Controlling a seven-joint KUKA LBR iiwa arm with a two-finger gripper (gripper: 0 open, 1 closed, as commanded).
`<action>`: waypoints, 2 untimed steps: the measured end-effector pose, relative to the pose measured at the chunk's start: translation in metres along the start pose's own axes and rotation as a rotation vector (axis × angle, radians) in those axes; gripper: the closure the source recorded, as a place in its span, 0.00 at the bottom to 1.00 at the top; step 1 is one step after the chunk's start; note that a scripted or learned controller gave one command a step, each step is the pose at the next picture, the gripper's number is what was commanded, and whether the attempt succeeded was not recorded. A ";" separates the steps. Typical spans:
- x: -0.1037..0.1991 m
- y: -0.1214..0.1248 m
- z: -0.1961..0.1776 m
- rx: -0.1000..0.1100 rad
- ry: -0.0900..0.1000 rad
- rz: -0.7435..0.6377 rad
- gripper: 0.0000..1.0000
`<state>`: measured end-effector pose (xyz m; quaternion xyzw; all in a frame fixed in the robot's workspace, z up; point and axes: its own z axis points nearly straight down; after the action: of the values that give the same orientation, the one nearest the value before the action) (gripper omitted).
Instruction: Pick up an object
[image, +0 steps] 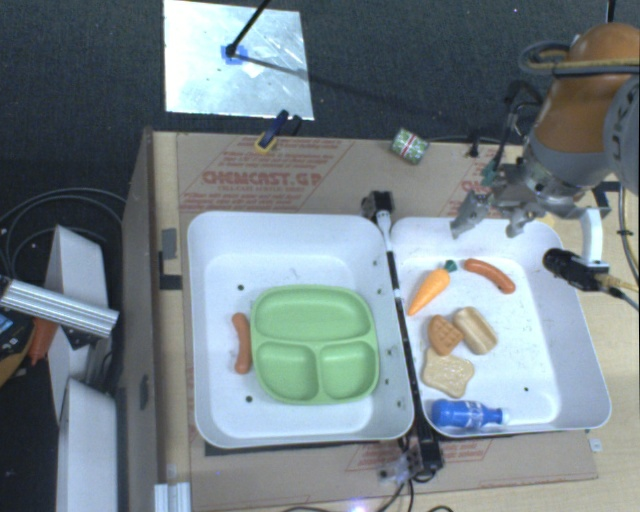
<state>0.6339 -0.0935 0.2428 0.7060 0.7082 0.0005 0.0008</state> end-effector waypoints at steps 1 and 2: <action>0.010 -0.016 0.158 0.000 0.000 0.002 0.00; -0.011 -0.084 0.159 0.002 0.000 0.003 0.00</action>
<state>0.5507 -0.1048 0.0839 0.7069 0.7073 -0.0002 0.0001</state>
